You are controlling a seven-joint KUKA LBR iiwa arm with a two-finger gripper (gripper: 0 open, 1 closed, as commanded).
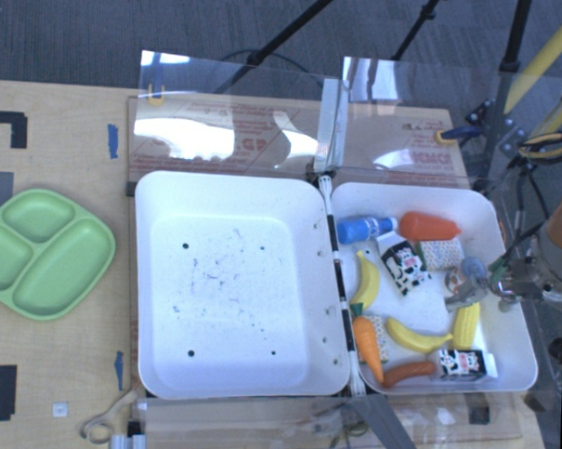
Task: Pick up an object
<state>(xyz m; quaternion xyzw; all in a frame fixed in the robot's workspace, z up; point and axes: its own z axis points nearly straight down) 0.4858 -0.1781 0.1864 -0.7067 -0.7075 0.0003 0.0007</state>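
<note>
Claw (pixel 464 290) poised low over right bin (pixel 515 304), finger spacing impossible to tell, nearest pick a corn cob (pixel 465 325) just below; risk of glancing off or dragging neighbouring banana (pixel 414 337) and milk carton (pixel 464 364) given tight clutter.

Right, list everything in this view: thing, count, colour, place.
Bins: two, white, side by side on the bench.
Divided plate: one, green, left of the bins.
Bottle: one, blue, right bin, top.
Orange-red item: one, right bin, top.
Bananas: two, yellow, right bin, middle.
Carrot: one, orange, right bin, near the divider.
Sausage: one, red-brown, right bin, bottom.
Corn: one, yellow, right bin, right side.
Cow-print cartons: two, black and white, right bin.
Gripper: one, grey, over the right bin.
</note>
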